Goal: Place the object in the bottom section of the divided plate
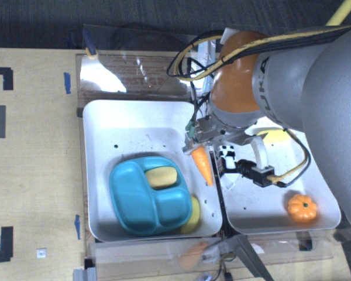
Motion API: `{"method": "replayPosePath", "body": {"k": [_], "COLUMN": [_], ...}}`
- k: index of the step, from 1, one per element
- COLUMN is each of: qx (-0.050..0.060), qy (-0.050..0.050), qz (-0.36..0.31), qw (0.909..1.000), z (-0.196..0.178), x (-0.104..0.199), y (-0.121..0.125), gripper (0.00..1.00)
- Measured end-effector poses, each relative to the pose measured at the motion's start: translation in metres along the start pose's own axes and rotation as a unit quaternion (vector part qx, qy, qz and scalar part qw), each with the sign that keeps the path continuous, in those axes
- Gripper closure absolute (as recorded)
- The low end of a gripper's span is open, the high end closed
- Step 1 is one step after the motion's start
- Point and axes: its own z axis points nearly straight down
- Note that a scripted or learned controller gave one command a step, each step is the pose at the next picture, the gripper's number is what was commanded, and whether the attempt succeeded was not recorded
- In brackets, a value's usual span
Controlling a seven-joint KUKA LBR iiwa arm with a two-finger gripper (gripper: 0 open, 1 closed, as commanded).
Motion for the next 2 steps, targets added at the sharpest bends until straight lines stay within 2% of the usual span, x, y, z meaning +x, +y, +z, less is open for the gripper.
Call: {"method": "replayPosePath", "body": {"k": [1,2], "qx": [-0.001,-0.003], "qy": [-0.001,-0.001], "qz": [0.001,0.000], "qw": [1.0000,1.0000], "z": [-0.001,-0.012], "x": [-0.001,-0.001], "y": [0.000,0.001], "gripper": [0.00,1.00]}}
